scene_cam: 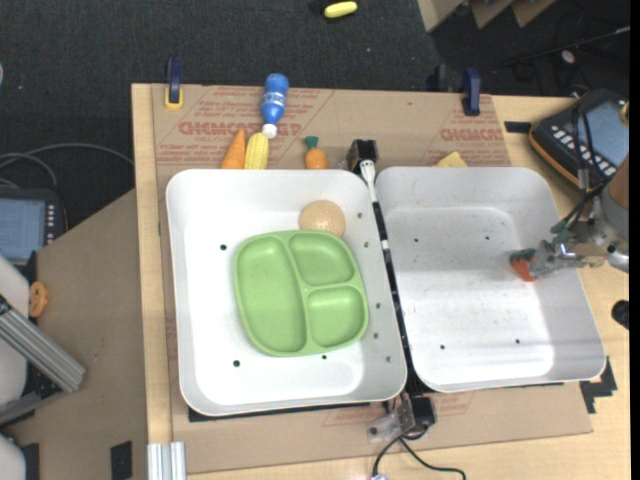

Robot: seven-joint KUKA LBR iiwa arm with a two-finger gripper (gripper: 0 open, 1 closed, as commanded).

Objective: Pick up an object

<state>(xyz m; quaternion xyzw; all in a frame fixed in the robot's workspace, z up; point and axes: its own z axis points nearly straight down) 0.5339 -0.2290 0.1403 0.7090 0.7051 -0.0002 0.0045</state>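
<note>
My gripper [543, 259] reaches in from the right and hangs low over the right side of the right bin [470, 348]. A small red object [522, 266] lies right at its tip; whether it is gripped is unclear. In the left bin [200, 298] rests a green divided plate [300, 293]. A beige round object [322, 217] touches the plate's far edge.
Behind the bins on the cardboard lie a blue and white bottle [274, 101], a toy corn cob [257, 151], an orange carrot [234, 152], a small carrot [315, 155], a black piece [362, 152] and a yellow piece [452, 160]. A yellow object [340, 9] lies on the floor.
</note>
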